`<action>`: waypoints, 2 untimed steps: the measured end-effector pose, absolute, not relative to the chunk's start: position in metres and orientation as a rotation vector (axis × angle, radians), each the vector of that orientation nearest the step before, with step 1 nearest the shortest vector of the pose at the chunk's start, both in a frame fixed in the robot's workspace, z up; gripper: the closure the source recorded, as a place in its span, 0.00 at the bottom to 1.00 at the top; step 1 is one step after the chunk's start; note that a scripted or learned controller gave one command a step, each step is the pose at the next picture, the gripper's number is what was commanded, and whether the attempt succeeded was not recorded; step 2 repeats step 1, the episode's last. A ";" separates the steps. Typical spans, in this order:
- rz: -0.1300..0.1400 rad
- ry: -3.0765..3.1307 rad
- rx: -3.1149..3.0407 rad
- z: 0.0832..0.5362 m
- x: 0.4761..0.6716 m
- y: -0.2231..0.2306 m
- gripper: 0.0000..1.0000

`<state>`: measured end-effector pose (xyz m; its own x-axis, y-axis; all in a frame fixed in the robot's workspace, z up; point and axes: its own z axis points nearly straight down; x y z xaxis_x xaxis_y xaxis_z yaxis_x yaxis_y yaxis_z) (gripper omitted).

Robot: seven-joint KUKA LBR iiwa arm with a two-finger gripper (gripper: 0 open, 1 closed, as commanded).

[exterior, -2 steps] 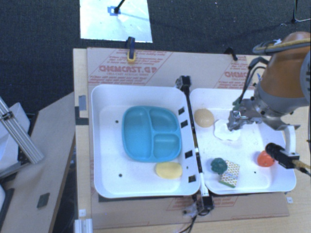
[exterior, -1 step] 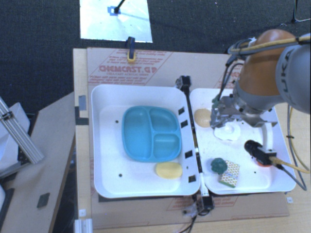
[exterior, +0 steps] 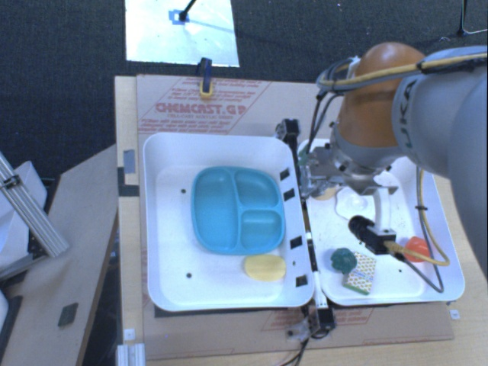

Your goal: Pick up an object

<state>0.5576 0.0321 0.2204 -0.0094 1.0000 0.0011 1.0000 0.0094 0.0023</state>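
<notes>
One yellow piece (exterior: 264, 267) beside one blue tray (exterior: 236, 208) (left bin); claw (exterior: 358, 197) state unclear.

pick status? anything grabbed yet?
Done: the arm has reached over the right bin. In hand: nothing visibly held; the wrist blocks the view of the end effector. Left: the grasp and lift. The green object, patterned block and orange object lie in the right bin; the blue divided plate and yellow object in the left bin.
</notes>
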 end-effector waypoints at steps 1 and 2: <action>0.004 2.230 2.211 0.212 0.569 0.082 1.00; 0.004 2.230 2.211 0.212 0.569 0.082 1.00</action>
